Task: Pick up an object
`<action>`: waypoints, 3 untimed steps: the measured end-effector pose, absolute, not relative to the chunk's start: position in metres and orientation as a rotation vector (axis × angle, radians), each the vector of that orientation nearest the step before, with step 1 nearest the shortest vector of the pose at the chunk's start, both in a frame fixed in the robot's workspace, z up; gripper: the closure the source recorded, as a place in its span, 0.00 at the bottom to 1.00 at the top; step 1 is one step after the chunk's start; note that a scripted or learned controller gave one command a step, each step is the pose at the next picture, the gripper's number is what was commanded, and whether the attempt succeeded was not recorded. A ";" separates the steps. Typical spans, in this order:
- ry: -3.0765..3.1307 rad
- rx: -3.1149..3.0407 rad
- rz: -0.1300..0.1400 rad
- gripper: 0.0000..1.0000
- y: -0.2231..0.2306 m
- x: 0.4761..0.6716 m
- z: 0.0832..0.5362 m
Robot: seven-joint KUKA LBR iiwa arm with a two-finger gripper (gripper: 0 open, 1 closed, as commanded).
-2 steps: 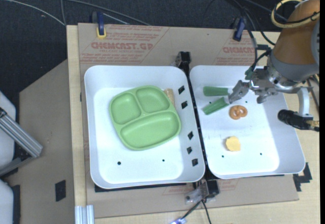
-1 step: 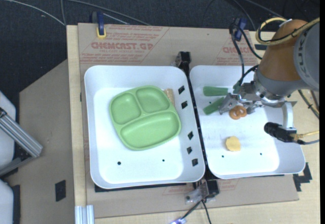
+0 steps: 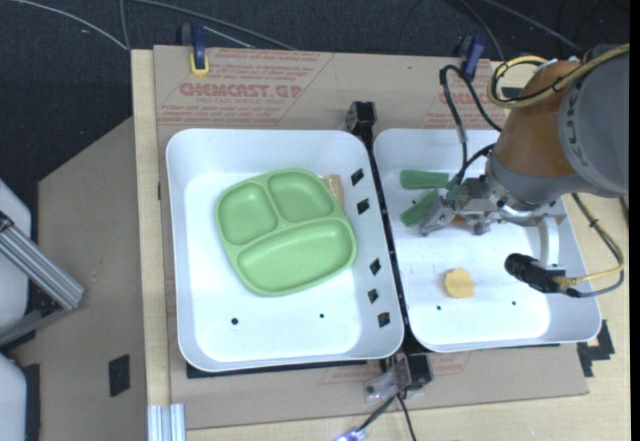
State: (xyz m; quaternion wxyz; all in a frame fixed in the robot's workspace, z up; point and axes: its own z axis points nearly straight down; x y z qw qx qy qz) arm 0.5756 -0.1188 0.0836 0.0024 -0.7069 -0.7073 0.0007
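white bins sit side by side on the cardboard-topped bench (image 3: 260, 79). left bin (image 3: 200, 309) holds a green divided plate (image 3: 287, 230), with a small tan piece (image 3: 334, 191) touching its upper right edge. my arm (image 3: 565, 134), grey with an orange band, reaches into the right bin (image 3: 500, 324). my gripper (image 3: 437, 216) is low by two green pieces (image 3: 424, 179); cannot tell how it stands. a small yellow chunk (image 3: 458, 282) lies apart, nearer the front wall.

Glossy green plastic plate (image 3: 287, 232), smooth white plastic bins (image 3: 190, 229), matt brown board (image 3: 250, 79).
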 end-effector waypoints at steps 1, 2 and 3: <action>-2.220 -2.220 -0.002 1.00 -0.119 0.576 0.096; -2.225 -2.226 -0.006 1.00 -0.127 0.576 0.158; -2.228 -2.225 -0.007 1.00 -0.130 0.587 0.217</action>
